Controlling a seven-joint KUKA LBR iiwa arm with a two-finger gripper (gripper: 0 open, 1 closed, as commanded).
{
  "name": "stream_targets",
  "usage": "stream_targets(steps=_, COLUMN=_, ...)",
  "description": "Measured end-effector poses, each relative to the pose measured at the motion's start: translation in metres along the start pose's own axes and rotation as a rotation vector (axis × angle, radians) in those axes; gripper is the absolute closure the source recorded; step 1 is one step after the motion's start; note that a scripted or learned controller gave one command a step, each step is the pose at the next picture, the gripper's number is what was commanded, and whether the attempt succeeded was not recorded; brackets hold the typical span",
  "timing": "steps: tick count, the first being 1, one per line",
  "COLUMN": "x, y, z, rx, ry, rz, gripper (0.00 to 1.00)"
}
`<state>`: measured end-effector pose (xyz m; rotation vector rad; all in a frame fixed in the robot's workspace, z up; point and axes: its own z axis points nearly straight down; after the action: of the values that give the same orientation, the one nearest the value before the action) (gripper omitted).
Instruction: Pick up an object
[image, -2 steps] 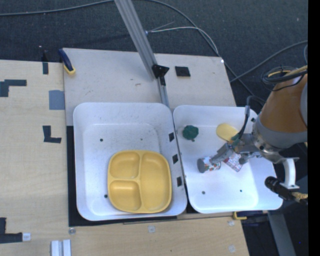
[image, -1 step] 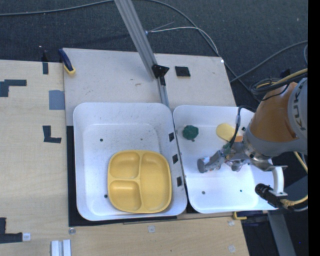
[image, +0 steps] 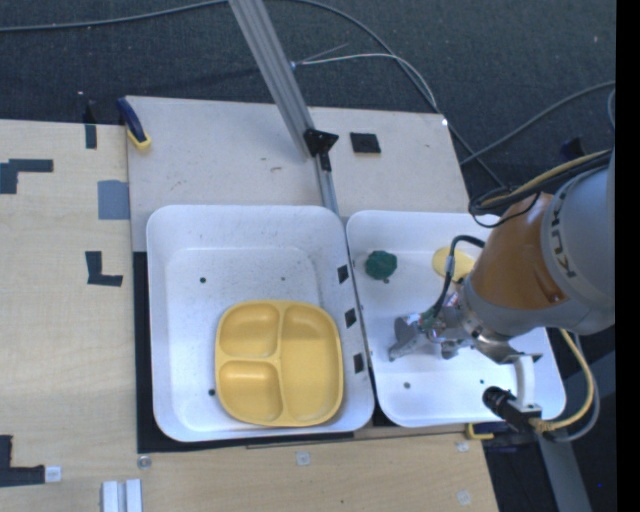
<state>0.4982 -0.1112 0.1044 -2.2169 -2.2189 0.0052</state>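
A small dark green object (image: 380, 264) lies in the right bin (image: 430, 400), near its far left corner. A yellow object (image: 447, 263) sits further right, partly hidden behind the arm's orange band. My gripper (image: 402, 338) hangs low over the middle of the right bin, below and slightly right of the green object and apart from it. Nothing shows between its grey fingers.
The left bin (image: 180, 330) holds a yellow divided plate (image: 280, 362) at its near right. A metal pole (image: 285, 80) slants up from between the bins. Cables trail over the dark floor beyond the bench.
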Motion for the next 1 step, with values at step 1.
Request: stream_targets(steps=1, x=-0.0005, y=0.0002, z=0.0189, rx=-0.005, ry=-0.002, rz=0.001, gripper=0.0)
